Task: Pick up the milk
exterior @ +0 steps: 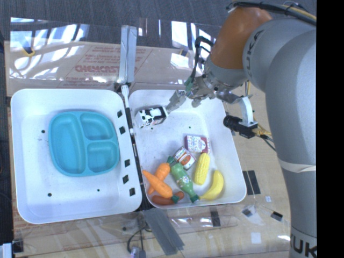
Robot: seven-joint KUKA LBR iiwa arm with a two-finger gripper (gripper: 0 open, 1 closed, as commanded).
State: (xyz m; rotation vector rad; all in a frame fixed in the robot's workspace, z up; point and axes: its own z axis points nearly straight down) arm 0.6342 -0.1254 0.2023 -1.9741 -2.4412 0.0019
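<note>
Looking down, I see the milk (151,116) lying in the right bin (232,160), just left of my gripper (184,99). I cannot tell if it grips. Corn (202,167) and banana (214,185) sit below.

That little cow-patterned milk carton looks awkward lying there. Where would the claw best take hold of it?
Probably across the middle of the milk carton, coming straight down. It lies on its side in the right bin, apart from the other food, so its long flat sides are free for the claw.
</note>
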